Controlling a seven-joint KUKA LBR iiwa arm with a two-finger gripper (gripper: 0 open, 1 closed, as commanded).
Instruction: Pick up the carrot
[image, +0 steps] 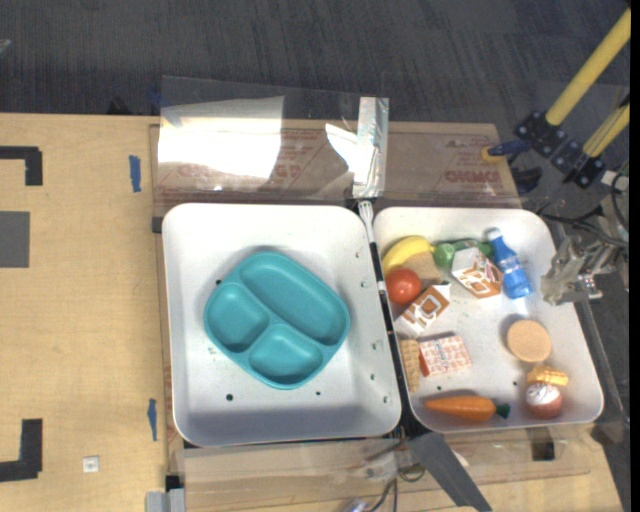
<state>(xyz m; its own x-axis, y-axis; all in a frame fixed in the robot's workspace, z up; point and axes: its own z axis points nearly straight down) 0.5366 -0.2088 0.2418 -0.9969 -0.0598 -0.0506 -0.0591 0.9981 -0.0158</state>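
- The carrot (463, 406) lies on its side near the front edge of the right bin (580, 345), orange body pointing left, green stub to the right.
- Just to its right sits a small round toy (545, 396) with red, white and yellow on it, and above that a tan disc (529, 339).
- Above the carrot, apart from it, lies a pink-and-white checked packet (443, 354), with a waffle-like piece (409, 364) at its left.
- Further back in the same bin I see a red tomato (404, 287), a yellow banana (405, 251), two small orange-and-white cartons (427, 308) (477, 277) and a blue bottle (510, 267) lying tilted.
- The left bin (195, 300) holds a teal divided plate (276, 317), set at a slant in its middle.
- The gripper (572, 272) hangs at the right bin's right rim, well apart from the carrot; it is a tangle of grey metal from here and I cannot tell how its fingers stand, nor see anything in them.
- Behind the bins a sheet of clear plastic (260, 150) lies over the cardboard.
- Yellow bars (598, 60) slant in at the upper right corner.
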